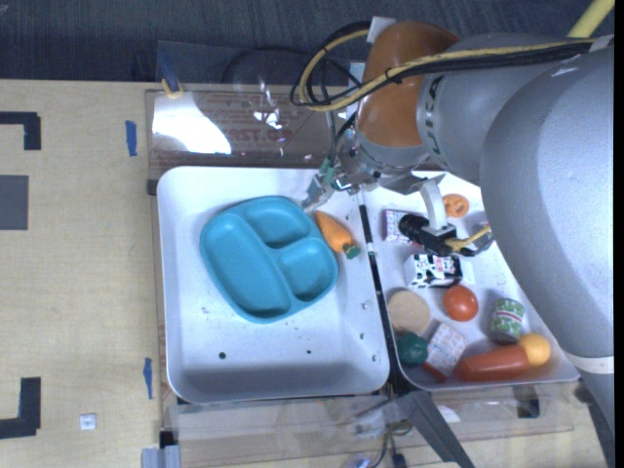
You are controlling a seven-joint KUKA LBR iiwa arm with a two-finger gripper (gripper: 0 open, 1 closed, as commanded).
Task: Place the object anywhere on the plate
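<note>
the pale wooden counter [68, 291] carries black and blue tape marks on its left part and two shallow white bins side by side. the right bin [487, 378] holds a jumble of toy foods: a red sausage [492, 362], a tomato [460, 303], a round tan biscuit [409, 310], a green piece [410, 348] and a black-and-white patterned item [435, 270]. the left bin [195, 359] holds the blue divided plate [268, 254]. the toy carrot [336, 232] lies on the bin floor, touching the plate's right edge, not on the plate. the jaws [327, 185] hang just above and left of the carrot, apart from it; whether they are open or closed cannot be told. beyond lies dark blue carpet [195, 8]
</note>
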